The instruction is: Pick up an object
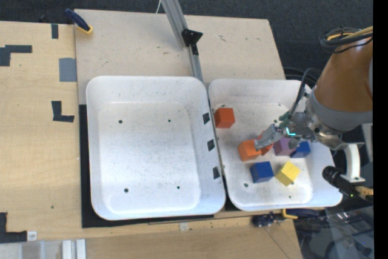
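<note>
Orange block [247,149] sits in the right bin [242,94] against the gripper [267,141] (finger state unclear); nothing lifted yet.

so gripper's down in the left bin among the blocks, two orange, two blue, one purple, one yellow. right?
Not quite: the bin is wrong. The camera view shows the gripper down in the right bin, among the blocks there. The block count stands: orange and orange, blue and blue, purple, yellow.

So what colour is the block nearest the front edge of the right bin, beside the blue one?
Yellow block, clear in the camera view.
</note>
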### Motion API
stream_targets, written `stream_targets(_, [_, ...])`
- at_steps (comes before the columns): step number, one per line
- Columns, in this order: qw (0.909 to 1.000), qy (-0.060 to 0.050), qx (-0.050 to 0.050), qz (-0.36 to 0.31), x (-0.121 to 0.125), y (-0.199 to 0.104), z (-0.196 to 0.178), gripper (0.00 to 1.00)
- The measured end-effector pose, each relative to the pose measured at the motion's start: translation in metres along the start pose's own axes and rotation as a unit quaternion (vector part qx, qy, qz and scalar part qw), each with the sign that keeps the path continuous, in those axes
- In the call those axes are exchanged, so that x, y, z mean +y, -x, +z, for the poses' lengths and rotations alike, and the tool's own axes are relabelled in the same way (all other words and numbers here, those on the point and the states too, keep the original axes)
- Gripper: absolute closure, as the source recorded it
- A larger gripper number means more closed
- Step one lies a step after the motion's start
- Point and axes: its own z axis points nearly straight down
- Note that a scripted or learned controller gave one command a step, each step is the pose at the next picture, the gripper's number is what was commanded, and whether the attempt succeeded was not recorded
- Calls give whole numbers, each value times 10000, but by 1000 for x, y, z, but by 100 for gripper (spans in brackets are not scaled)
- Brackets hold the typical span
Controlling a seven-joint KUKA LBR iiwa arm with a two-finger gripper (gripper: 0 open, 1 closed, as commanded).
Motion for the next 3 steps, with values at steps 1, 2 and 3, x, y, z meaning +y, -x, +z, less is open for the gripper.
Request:
stream_targets(1, [10000, 20, -1, -6, 1, 0, -2, 0])
stream_targets(2, [10000, 19, -1, -4, 3, 0, 39, 0])
stream_targets(3, [10000, 16, 1, -4, 7, 0, 81, 0])
